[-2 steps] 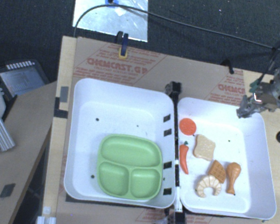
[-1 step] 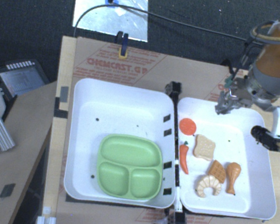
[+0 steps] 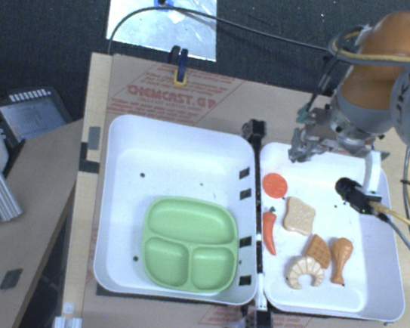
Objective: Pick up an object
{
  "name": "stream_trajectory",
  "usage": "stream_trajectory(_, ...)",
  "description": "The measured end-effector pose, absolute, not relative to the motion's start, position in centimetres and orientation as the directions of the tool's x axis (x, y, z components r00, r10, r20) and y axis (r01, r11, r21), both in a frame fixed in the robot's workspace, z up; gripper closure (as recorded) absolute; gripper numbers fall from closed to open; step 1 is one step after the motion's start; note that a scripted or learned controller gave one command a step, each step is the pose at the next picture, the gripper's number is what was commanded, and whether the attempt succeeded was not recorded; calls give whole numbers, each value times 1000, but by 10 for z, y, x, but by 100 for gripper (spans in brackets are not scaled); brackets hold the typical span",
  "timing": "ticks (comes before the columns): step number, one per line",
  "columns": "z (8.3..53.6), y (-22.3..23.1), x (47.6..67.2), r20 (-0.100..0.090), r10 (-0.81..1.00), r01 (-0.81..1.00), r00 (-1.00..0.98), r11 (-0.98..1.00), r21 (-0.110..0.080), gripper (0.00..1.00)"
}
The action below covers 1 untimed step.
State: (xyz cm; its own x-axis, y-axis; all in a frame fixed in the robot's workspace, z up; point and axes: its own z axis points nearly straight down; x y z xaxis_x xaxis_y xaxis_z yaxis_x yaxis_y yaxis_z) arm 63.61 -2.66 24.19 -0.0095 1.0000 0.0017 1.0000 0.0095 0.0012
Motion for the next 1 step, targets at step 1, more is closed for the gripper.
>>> stream_trajectory(1,233,17,646,1,1000,1000,-8,8,2,100)
